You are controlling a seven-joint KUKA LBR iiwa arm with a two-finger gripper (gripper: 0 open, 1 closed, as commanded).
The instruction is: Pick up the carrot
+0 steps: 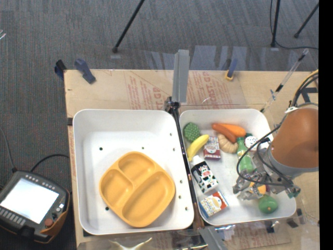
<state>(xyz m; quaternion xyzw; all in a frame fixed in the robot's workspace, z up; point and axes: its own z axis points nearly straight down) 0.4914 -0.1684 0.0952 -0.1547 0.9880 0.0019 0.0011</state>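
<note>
**Carrot lies untouched in the right bin**

The carrot rests near the far wall of the right bin, beside a banana and a green vegetable. The gripper hangs low over the bin's near right corner, well apart from the carrot; whether it is open or closed cannot be told. The left bin holds 1 yellow divided plate.

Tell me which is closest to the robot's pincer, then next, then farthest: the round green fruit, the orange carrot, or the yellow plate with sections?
1. Round green toy fruit, right beside the pincer, in the right bin's near corner.
2. Orange toy carrot, toward the right bin's far side.
3. Yellow sectioned plastic plate, over in the left bin.
</note>
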